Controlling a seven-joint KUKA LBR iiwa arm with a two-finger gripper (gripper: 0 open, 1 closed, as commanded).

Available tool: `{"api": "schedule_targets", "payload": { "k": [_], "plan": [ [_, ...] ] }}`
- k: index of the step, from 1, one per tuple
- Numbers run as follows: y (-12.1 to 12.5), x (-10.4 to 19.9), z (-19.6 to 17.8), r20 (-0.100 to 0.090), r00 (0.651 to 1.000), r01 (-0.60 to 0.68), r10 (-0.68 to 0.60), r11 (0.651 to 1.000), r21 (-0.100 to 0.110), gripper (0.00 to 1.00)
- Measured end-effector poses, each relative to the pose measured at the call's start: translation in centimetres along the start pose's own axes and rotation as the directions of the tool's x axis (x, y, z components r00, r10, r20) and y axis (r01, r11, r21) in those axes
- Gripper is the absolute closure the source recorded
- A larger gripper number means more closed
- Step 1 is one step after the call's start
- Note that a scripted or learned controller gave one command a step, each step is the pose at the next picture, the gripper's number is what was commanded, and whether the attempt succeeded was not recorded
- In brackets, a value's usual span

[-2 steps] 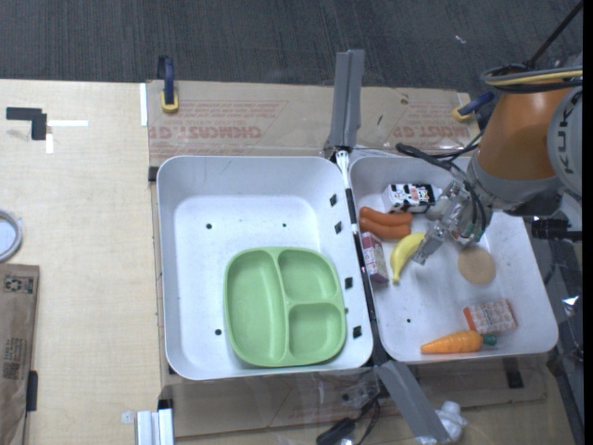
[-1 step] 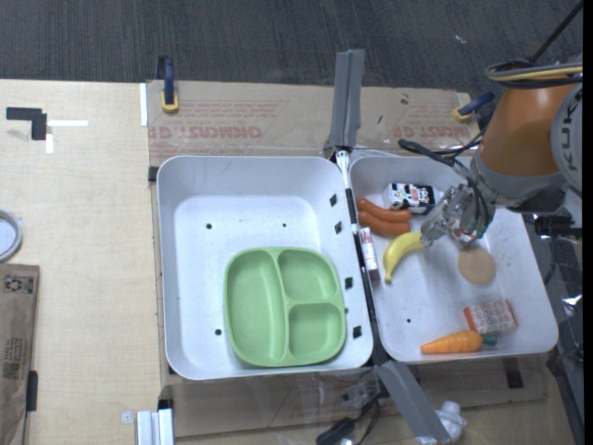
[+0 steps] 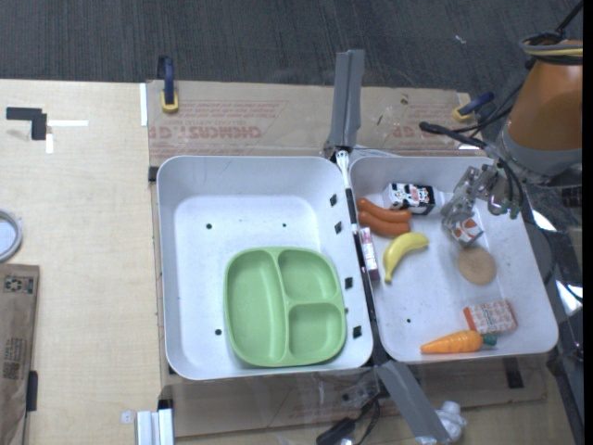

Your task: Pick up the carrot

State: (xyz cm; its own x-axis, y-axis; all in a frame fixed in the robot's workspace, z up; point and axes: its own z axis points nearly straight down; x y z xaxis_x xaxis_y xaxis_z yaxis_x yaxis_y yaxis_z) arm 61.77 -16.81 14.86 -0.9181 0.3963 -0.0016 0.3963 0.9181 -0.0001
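Two bins, one carrot, one banana

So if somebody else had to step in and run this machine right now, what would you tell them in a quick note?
Gripper: hovering near the back of the right bin, over a small carton; hard to tell how its fingers stand, and no carrot in them.
Carrot: lying flat at the front of the right bin, just in front of an orange box, well away from the gripper.
Also in that bin: banana, sausages, a round cookie.
Done: nothing yet.
Left: move to the front of the bin, grasp the carrot, lift.
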Motion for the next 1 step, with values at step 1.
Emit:
{"api": "schedule_targets", "payload": {
  "k": [1],
  "plan": [
    [-5.09,0.47,-14.47,-0.001,0.999,-0.039,0.039,0.999,0.000,1.00]
  ]
}}
